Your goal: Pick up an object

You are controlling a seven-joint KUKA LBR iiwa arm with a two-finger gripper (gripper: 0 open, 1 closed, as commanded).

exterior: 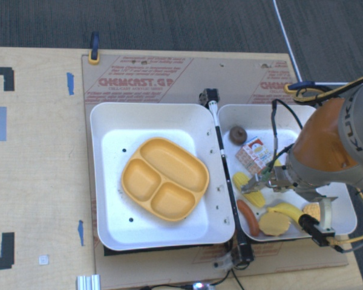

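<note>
The right bin [346, 222] holds several toy foods. There is a brown donut [238, 134], a small printed carton [254, 154], a yellow piece [241, 179], a red sausage [249, 217], a round yellow item [274, 223] and a banana [288, 210]. My gripper [254, 186] is low over the left-middle of this bin. It points left, just right of the yellow piece and above a second yellow piece [256, 200]. I see nothing lifted clear of the bin.
The left bin [106, 162] holds a yellow three-compartment plate [164, 179]. A ridge [221, 156] separates the bins. An orange cracker-like item [313, 210] lies at the right bin's front right. The arm's orange band [323, 138] covers that bin's right side. Cables run along the front edge.
</note>
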